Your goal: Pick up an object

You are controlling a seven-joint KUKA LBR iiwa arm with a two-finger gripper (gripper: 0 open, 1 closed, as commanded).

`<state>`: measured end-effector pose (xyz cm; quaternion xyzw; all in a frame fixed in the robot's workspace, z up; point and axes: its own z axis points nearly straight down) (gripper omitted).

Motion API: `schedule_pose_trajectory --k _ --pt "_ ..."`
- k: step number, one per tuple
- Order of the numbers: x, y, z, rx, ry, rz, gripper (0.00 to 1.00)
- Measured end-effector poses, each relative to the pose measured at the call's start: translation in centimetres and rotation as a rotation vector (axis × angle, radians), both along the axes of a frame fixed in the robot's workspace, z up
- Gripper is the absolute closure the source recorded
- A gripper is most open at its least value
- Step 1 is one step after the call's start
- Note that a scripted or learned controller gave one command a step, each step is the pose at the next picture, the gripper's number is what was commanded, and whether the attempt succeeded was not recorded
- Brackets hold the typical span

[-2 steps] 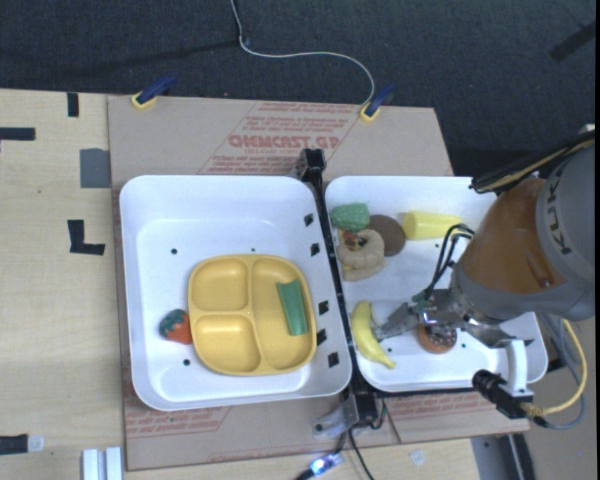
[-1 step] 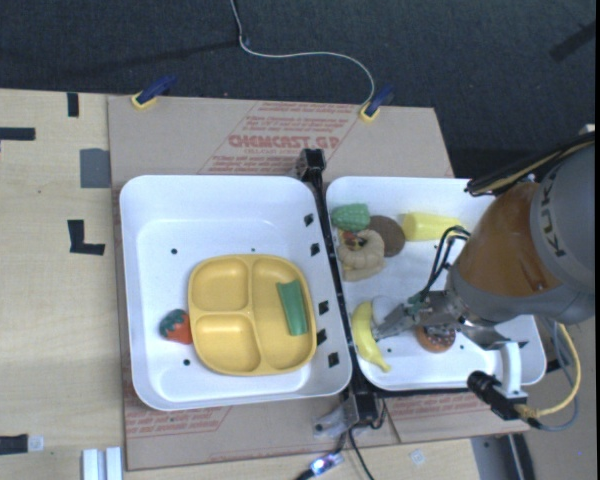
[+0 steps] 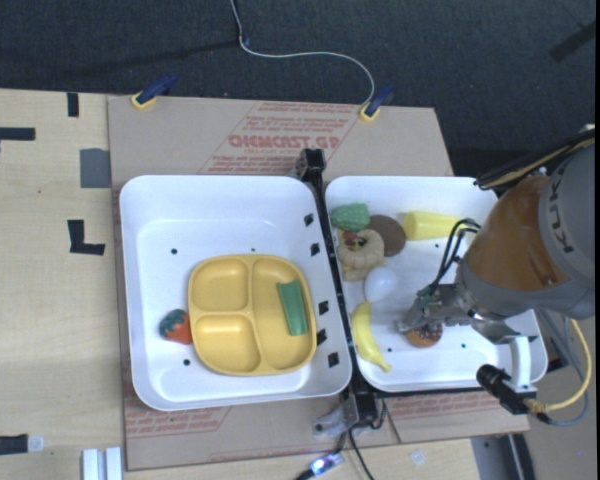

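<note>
My gripper (image 3: 425,323) is low in the right bin (image 3: 460,366), right over a small round brown-orange object (image 3: 423,337). The arm's grey and orange wrist hides most of the hand. To its left lie a yellow banana (image 3: 365,338) and a white egg-shaped ball (image 3: 380,285). Further back in the same bin sit a tan round piece (image 3: 359,252), a green piece (image 3: 351,215), a brown disc (image 3: 390,233) and a yellow piece (image 3: 430,225).
The left bin (image 3: 150,268) holds a yellow divided plate (image 3: 230,318) with a green stick (image 3: 293,308) in it, and a red and green item (image 3: 175,325) beside the plate. A black divider (image 3: 325,258) separates the bins. A white cable (image 3: 280,48) runs behind.
</note>
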<state>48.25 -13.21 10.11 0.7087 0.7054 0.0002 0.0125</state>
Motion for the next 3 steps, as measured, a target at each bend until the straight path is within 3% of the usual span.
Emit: schedule_pose_trajectory --k 1,3 --pt "-0.1 -0.3 4.2 0.018 0.017 0.005 1.0" --pt "-0.1 -0.3 12.5 0.017 0.016 0.006 1.0"
